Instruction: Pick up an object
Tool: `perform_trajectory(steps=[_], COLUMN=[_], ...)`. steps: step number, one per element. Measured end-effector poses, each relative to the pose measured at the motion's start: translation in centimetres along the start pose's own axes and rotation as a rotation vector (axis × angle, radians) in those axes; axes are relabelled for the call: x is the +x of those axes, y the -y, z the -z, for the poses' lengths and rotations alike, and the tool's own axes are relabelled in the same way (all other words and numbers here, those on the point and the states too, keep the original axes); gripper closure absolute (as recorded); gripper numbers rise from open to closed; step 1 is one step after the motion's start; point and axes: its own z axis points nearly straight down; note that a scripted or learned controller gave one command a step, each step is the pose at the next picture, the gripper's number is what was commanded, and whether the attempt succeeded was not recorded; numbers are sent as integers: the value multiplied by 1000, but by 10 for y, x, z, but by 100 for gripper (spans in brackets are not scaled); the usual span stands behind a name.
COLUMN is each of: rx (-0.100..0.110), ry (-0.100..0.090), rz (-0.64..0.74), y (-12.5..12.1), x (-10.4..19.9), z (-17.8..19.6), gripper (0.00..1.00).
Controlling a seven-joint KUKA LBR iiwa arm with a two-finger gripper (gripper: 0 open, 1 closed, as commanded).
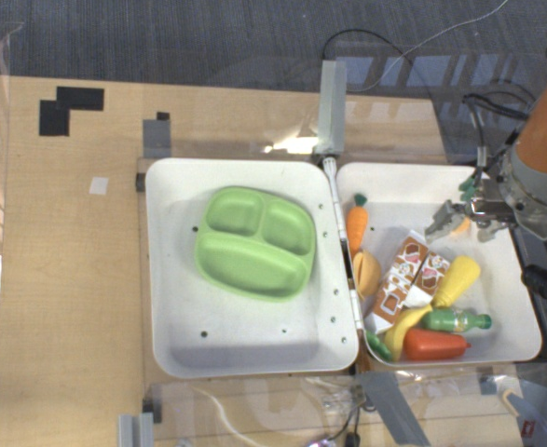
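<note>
My gripper (453, 222) hangs over the back right part of the right bin (511, 329), open, with nothing between its fingers. Just below and left of it lie a brown and white snack box (406, 273) and a yellow corn cob (456, 280). An orange carrot (357, 227) lies along the bin's left wall, with a tan bun (366, 273) below it. At the bin's front sit a banana (405, 328), a small green bottle (459, 321) and a red pepper (433, 345).
The left bin (184, 343) holds a green divided plate (254, 242). A grey post (332, 110) stands behind the wall between the two bins. Black cables (483, 110) hang near the arm at the right.
</note>
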Motion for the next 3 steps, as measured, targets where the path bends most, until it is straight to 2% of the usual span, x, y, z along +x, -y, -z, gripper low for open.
perform_trajectory(steps=[1,2,3], rx=[-10,-10,-15], ry=[-1,1,-1], rz=[-163,-176,-174], y=[-17,-66,-68], x=[7,1,3], z=[-128,-164,-152], gripper=[0,0,100])
